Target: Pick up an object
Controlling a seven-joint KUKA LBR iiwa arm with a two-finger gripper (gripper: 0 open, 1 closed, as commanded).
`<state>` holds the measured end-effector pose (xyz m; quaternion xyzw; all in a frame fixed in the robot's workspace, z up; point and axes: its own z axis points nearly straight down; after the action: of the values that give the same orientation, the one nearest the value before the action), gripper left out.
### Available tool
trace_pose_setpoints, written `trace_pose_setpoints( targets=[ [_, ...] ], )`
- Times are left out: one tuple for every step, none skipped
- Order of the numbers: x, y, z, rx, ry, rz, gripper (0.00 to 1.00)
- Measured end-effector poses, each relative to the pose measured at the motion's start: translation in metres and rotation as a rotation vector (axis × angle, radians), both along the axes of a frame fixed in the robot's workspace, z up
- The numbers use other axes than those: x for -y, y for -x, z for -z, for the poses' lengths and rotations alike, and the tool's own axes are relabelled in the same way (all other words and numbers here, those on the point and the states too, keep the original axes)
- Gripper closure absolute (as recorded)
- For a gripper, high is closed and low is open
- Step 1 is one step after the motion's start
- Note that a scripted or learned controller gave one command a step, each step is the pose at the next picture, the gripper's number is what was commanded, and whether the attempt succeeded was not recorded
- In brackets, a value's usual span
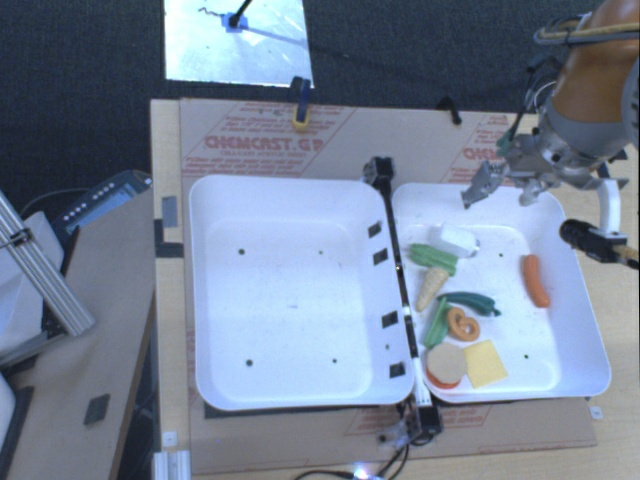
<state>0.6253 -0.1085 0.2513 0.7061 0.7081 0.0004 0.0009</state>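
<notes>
Toy food lies heaped in the right bin, below and left of the claw, whose fingers hang spread apart, clasping nothing.

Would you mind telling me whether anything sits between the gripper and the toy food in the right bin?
Nothing visible does. The gripper hangs open over the far edge of the right bin, and the white block, the nearest piece, lies uncovered below and nearer the camera. The orange sausage also lies apart from the pile.
</notes>
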Motion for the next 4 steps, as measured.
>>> trace_pose_setpoints(
  targets=[
    [0.0,-0.001,-0.011,0.004,0.0,-0.003,1.0],
    [-0.06,-0.046,-0.047,0.007,-0.001,-0.007,1.0],
    [-0.068,-0.043,0.01,-0.003,-0.001,-0.003,1.0],
    [-0.121,-0.044,-0.016,0.002,-0.002,-0.006,1.0]
  ],
)
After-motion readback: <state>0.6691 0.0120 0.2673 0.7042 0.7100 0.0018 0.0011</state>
